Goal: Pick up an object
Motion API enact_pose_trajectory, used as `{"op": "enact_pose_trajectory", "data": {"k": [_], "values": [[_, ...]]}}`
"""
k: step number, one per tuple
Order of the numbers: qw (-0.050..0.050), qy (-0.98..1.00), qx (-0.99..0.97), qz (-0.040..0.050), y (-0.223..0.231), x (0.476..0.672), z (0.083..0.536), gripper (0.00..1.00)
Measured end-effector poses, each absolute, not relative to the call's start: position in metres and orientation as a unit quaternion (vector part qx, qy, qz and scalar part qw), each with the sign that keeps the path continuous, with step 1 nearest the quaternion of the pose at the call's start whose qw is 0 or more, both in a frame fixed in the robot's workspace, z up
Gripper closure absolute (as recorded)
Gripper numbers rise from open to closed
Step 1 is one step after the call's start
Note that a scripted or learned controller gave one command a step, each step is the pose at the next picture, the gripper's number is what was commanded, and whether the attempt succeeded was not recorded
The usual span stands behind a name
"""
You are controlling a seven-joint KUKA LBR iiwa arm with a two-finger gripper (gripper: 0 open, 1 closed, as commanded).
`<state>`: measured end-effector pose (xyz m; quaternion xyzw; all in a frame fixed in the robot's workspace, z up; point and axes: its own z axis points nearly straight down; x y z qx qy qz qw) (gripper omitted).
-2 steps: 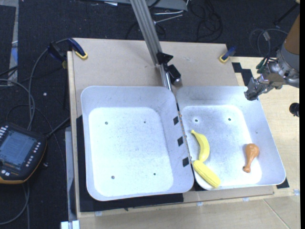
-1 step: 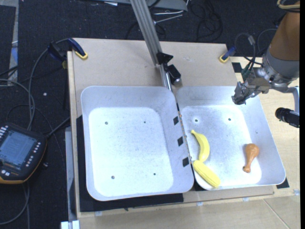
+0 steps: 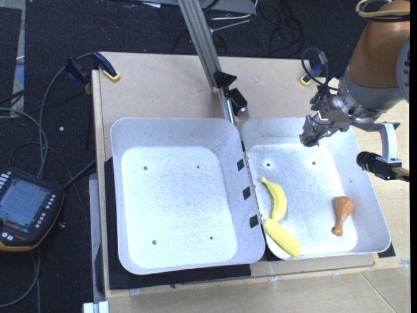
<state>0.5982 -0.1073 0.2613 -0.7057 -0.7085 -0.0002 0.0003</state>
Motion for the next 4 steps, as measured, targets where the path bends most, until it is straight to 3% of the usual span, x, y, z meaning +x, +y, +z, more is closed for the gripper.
{"op": "enact_pose_trajectory", "data": {"k": [2,4], "values": [[0.000,-0.709,-0.706,-0.0005,-0.005,0.571,0.254,1.00],[0.001,-0.709,-0.706,0.0006,0.098,0.531,0.230,1.00]]}}
